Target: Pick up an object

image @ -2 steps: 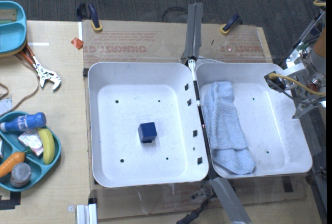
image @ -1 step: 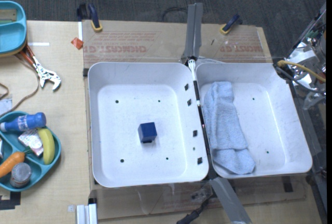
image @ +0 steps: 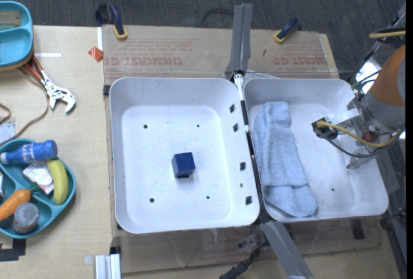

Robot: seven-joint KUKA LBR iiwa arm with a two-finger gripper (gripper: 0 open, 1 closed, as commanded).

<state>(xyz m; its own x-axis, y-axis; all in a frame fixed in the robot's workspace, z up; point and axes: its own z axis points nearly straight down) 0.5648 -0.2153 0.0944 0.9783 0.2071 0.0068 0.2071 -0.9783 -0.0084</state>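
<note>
A small dark blue cube (image: 183, 165) sits on the floor of the left bin (image: 129, 142), a little below its middle. A pale blue towel (image: 279, 158) lies crumpled lengthwise along the left side of the right bin (image: 335, 197). My gripper (image: 357, 150) hangs over the right side of the right bin, to the right of the towel and apart from it. It is far from the cube. Nothing shows in its grasp.
On the bench at the left stand a blue tray (image: 64, 197) with a banana, bottle, carrot and can, a wrench (image: 57, 95) and a teal container (image: 16, 32). Clamps (image: 116, 20) hold the cardboard at the back. A ridge (image: 242, 135) divides the bins.
</note>
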